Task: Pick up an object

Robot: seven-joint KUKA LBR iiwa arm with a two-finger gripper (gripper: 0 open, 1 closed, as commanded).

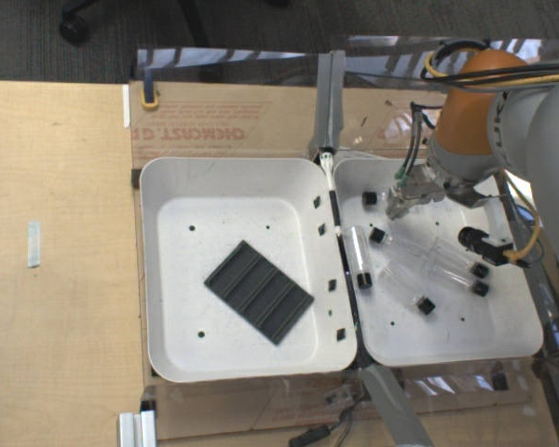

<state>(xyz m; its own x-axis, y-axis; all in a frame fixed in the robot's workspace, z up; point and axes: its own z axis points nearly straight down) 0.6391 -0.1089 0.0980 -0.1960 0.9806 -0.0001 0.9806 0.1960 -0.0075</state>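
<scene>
— Where do the objects stand?

— Clear tubes (pixel 427 261) and small black caps (pixel 425 304) lie loose in the right bin (pixel 503 343); a dark ribbed slab (pixel 259 291) rests in the left bin (pixel 168 343). Nothing is lifted.

— And my hand?

— The hand (pixel 398 200) hovers over the right bin's far side. Whether it is spread, I cannot tell. I judge the pick yet to come.

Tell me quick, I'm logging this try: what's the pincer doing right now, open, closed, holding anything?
Pincer: over the right bin, near its far left corner; open or closed cannot be told, and nothing is seen held.
</scene>
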